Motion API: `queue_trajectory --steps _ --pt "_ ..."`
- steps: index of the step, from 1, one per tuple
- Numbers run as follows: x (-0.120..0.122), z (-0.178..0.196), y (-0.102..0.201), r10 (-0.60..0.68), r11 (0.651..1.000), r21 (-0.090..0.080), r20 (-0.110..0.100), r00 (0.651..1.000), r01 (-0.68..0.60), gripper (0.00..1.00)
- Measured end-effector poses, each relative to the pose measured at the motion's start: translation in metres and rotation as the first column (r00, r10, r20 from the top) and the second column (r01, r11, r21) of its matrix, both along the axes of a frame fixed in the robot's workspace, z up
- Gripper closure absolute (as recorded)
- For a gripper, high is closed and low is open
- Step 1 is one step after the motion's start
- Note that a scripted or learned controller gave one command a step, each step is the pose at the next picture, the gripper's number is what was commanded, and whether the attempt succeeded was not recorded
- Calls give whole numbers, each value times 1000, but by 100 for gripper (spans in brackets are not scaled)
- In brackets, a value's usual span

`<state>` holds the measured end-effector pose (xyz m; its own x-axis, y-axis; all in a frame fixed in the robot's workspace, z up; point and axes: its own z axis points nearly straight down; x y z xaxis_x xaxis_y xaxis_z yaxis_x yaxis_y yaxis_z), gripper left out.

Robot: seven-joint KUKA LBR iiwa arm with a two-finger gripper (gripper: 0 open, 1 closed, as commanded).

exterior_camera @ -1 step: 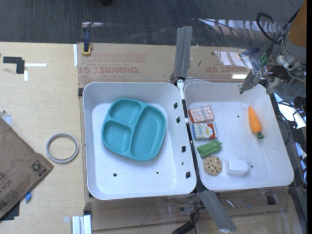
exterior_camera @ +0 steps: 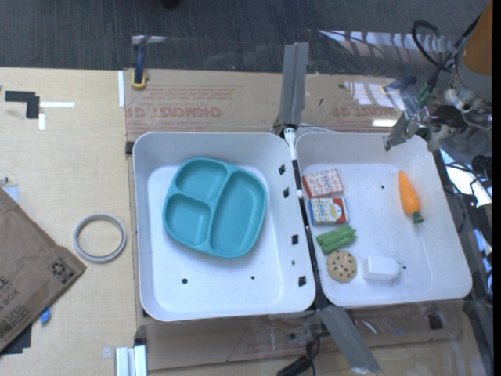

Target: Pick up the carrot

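Overhead, dark grey carpet runs across the top of the scene, and below it sits the pale wooden bench (exterior_camera: pixel 63 163), with brown cardboard sheeting laid under the two bins. The left bin (exterior_camera: pixel 149 288) holds a blue divided plate (exterior_camera: pixel 215 207) near its middle. The right bin (exterior_camera: pixel 446 280), touching the left one along a shared edge, holds the smaller things: two little red-and-white cartons (exterior_camera: pixel 324 197) stacked one below the other close to that shared edge, green beans (exterior_camera: pixel 337 237) just below them, a round cookie (exterior_camera: pixel 341 266) lower again, and a white block (exterior_camera: pixel 381 269) just right of the cookie. The carrot (exterior_camera: pixel 409 195) lies well to the right of the cartons, near the bin's far right wall, its orange body upright in the picture and its green stub pointing down. The gripper (exterior_camera: pixel 409 129) hangs over the right bin's upper right corner, above the carrot and apart from it; its finger spacing is too unclear to read. A ring of tape (exterior_camera: pixel 99 236) rests on the bench left of the left bin.
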<state>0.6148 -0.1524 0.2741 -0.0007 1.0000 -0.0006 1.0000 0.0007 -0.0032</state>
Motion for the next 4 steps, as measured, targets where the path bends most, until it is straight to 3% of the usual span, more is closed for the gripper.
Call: queue_trajectory --steps 1,2,3,4 --pt "-17 -135 -59 -77 997 0 1 997 77 0" --pt "-25 -183 -57 -138 990 11 0 990 138 0" --pt "-26 -173 -60 -142 990 4 2 990 142 100" --pt "-46 -83 -17 -125 992 0 2 992 125 100"
